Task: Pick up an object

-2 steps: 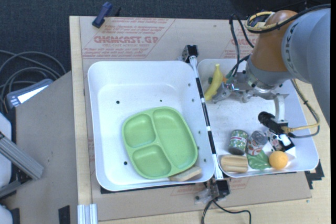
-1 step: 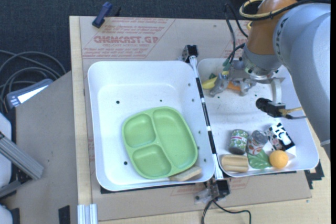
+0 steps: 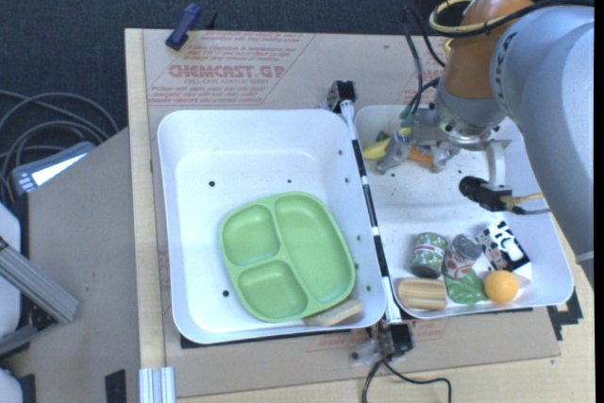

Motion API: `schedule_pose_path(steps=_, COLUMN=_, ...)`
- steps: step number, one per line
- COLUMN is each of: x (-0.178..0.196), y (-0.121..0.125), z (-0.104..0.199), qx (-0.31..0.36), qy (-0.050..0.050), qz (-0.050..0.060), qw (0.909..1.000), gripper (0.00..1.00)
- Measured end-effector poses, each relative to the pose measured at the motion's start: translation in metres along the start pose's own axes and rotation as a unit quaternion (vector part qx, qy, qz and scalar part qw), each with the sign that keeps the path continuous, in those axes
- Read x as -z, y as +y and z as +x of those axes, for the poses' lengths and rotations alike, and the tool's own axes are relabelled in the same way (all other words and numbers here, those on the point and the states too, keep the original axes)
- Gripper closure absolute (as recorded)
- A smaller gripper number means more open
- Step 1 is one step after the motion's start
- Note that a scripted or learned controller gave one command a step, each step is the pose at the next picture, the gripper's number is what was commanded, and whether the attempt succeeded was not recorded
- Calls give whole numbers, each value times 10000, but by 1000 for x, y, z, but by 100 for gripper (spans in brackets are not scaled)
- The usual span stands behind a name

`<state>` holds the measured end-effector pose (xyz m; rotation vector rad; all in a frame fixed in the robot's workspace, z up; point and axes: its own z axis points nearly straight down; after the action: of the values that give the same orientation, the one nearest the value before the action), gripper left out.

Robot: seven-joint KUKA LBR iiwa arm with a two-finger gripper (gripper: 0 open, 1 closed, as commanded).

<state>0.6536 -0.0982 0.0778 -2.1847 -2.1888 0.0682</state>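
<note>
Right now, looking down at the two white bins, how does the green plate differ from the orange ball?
The green plate is flat, wide and split into three compartments; the orange ball is small and round. The plate lies in the left bin with just a tan block at its near edge, while the ball sits in the right bin, crowded among other small items in its near corner. Both rest untouched, away from the gripper.

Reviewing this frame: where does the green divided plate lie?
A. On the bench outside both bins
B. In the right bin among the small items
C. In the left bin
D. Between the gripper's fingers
C. The green divided plate lies flat on the floor of the left bin, while the gripper is over the far end of the right bin.
</note>
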Motion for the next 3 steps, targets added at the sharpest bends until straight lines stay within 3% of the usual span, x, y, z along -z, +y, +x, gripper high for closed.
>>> schedule_pose_path(steps=1, x=0, y=0, z=0, qx=-1, qy=2, qz=-3, qw=10000, gripper=0)
schedule_pose_path(steps=2, x=4, y=8, z=-56, qx=-10, qy=-15, qz=-222, qw=9998, gripper=0)
schedule_pose_path(steps=3, x=107, y=-19, z=24, qx=-3, qy=-15, qz=-341, qw=9994, gripper=0)
